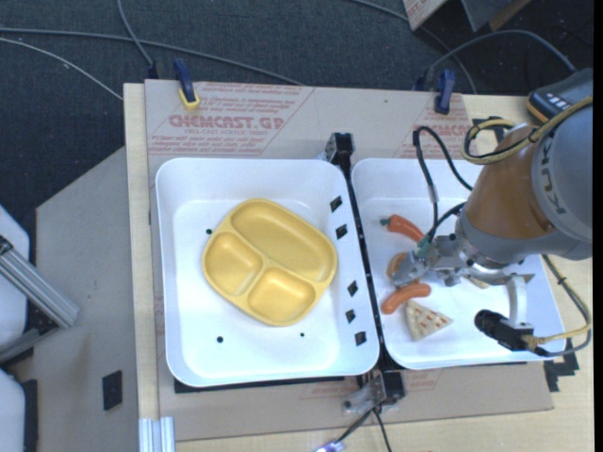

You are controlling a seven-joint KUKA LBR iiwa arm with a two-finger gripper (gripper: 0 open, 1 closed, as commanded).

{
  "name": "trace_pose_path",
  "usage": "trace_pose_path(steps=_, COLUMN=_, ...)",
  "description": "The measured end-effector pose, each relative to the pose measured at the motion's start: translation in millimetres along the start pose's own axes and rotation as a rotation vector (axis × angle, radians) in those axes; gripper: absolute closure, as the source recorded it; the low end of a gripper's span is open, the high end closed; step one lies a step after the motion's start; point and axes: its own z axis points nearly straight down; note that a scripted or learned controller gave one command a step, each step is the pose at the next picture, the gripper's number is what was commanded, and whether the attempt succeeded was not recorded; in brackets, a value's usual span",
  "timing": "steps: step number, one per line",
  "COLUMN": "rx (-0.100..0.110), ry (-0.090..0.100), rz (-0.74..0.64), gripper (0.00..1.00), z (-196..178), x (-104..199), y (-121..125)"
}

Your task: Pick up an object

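Left bin [179, 281]: yellow divided plate [270, 261]. Right bin [377, 182]: gripper [412, 269] low among two sausages [406, 225], apparently touching none.

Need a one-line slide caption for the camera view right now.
Grey KUKA arm's gripper low in the right white bin among orange sausage-shaped pieces; yellow divided plastic plate in the left bin.

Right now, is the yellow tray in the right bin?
No, the yellow tray lies in the left bin; the right bin holds the food pieces.
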Motion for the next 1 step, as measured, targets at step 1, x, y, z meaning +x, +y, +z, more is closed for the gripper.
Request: trace_pose_path(steps=1, rx=-0.006, ry=-0.001, rz=0.001, gripper=1.00, z=-14.0, x=-0.3, y=1.4)
